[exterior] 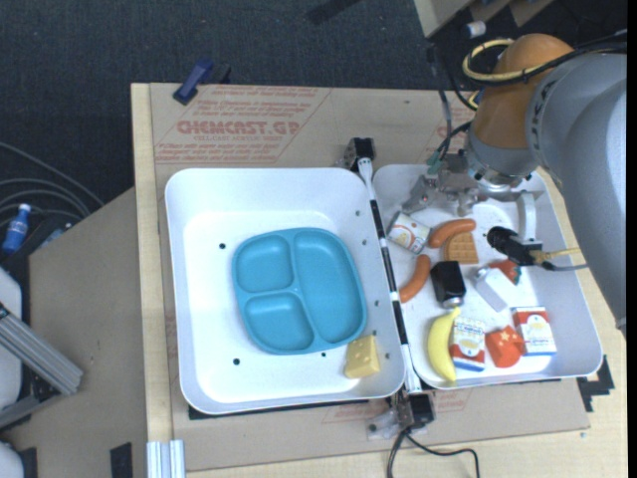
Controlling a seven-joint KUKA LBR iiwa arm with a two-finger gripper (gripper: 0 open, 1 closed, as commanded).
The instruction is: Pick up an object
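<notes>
Nearest you, along the near rim of the right-hand shallow white bin [587,352], lay a yellow plastic banana [440,346], a small printed carton [469,344], a red toy piece [505,347] and a second red-and-white carton [535,331]. Farther in sat a black rectangular block [448,281], an orange toy sausage [413,279] against the left wall, a brown hot-dog shape [455,233] and a small white labelled can [407,236]. In the left-hand white bin [189,267] you had a blue divided plastic plate [298,289] and a pale yellow cheese wedge [362,358] at its near right corner.

Your tool [453,192] hung over the far part of the right bin, just beyond the can and the hot-dog shape, under the grey arm [587,98]. You could not tell how its grip stood. Nothing looked lifted; every object appeared to rest in a bin. By my judgement the pick was not yet done: descent, closing and raising all remained.
</notes>
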